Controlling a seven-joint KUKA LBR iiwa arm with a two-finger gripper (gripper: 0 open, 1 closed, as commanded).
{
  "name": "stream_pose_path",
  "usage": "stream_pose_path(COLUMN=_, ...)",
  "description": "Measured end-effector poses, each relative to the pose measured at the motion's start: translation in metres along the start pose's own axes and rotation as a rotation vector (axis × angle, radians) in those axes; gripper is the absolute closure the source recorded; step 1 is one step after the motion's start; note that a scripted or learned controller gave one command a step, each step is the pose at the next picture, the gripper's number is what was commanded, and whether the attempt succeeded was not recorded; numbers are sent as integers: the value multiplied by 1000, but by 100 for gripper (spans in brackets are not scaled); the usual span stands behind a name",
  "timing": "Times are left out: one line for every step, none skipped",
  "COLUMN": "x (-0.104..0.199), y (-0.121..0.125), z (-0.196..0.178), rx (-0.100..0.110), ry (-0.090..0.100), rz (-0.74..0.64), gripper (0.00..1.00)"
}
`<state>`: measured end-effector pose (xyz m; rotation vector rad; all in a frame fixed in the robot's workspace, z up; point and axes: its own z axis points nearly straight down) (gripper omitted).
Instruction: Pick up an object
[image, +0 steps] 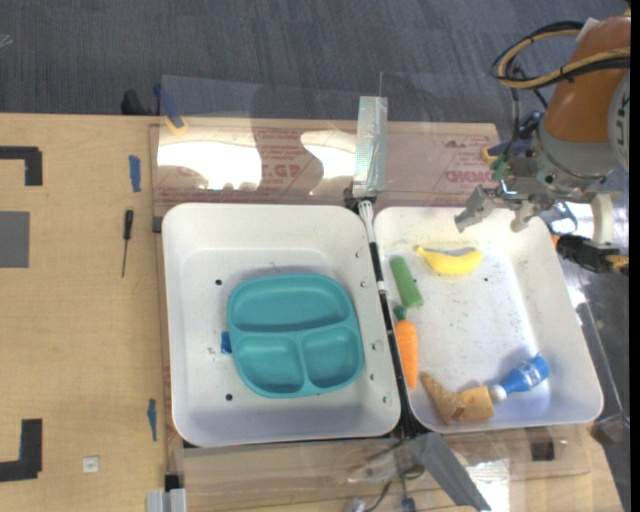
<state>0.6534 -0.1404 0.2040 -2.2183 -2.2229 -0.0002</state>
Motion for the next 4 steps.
stream_pose_path(x=15, y=12, z=86, rx=6, ry=1, rz=-121, gripper=0)
stream_pose_path(x=-3, y=-6, z=117, rx=-4, ry=-1, rz=-85, gripper=0)
stream_pose_path(x=-4, y=-4, z=105, rx=-10, ry=-3, rz=-85, gripper=100)
stream_pose_path(x=80, y=17, z=12, rx=-15, ry=1, rz=-46, gripper=100)
